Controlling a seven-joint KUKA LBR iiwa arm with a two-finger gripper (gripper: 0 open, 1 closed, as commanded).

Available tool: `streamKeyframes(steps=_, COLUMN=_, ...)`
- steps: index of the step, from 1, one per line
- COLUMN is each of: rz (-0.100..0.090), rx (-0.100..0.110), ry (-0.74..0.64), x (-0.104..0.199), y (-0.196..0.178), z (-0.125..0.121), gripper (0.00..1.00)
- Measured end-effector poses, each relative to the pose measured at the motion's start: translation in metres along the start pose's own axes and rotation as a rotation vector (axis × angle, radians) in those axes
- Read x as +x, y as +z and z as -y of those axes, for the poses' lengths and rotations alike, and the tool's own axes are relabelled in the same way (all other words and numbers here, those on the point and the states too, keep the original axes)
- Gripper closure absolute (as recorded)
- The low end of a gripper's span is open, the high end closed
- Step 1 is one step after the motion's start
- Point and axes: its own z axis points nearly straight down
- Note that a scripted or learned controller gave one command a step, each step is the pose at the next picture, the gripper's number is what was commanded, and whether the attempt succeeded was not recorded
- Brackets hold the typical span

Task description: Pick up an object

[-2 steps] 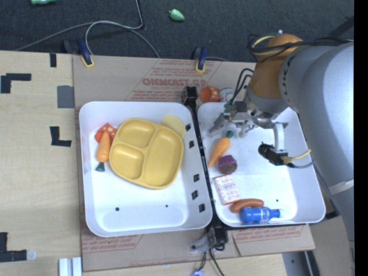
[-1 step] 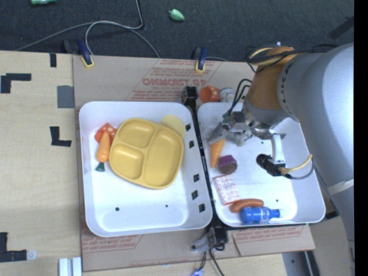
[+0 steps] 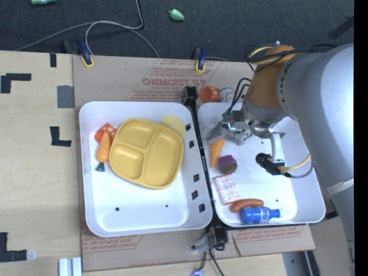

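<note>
Camera view: the arm (image 3: 322,96) reaches in from the right, and its tool (image 3: 230,126) is low over the far left part of the right bin (image 3: 299,211). Whether the tool is open or closed cannot be told from here, and nothing is visibly held.

The nearest candidate is an orange carrot-like piece (image 3: 216,152), just beside the tool on its near side, by the bin's left wall. A dark purple object (image 3: 227,164) lies just beyond it, nearer still. At the near end sit a printed packet (image 3: 225,188), a sausage-like piece (image 3: 247,204) and a blue bottle (image 3: 259,214).

Judgement: this is the approach stage, no grasp made. The next move calls for centring over one item, likely the carrot-like piece, descending and closing without fouling the wall.

The left bin (image 3: 138,217) holds a yellow divided plate (image 3: 146,153).
</note>
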Motion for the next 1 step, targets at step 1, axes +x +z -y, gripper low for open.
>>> streamKeyframes(steps=1, rz=0.001, rx=-0.001, ry=-0.001, x=-0.0002, y=-0.0098, z=-0.0002, gripper=1.00)
